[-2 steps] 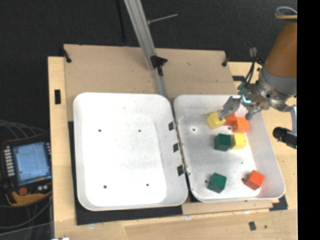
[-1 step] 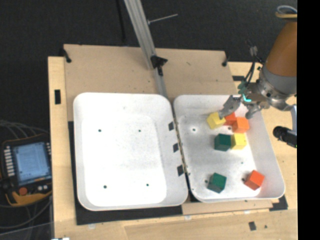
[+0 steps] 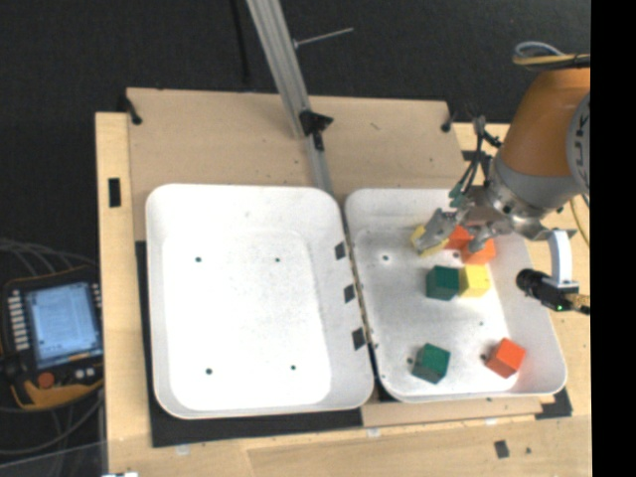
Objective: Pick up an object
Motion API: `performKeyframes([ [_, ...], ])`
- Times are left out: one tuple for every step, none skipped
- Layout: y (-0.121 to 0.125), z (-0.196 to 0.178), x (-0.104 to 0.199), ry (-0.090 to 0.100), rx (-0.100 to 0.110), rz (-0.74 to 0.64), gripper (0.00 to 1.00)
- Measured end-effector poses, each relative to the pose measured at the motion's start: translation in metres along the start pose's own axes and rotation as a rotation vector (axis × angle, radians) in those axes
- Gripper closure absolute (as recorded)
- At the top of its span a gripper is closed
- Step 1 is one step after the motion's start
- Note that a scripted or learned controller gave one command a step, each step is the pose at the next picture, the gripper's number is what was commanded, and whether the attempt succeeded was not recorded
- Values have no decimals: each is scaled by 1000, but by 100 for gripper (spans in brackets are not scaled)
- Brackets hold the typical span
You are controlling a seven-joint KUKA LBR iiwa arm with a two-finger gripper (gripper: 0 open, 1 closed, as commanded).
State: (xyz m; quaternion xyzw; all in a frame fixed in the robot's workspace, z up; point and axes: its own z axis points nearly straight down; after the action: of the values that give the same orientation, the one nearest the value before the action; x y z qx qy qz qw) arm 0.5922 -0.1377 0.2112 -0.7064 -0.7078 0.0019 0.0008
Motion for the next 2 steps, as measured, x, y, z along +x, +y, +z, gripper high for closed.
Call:
performKeyframes([
  [-4, 43, -3, 0, 0, 3, 0],
  [4, 82, -5, -6, -23, 3, 0],
])
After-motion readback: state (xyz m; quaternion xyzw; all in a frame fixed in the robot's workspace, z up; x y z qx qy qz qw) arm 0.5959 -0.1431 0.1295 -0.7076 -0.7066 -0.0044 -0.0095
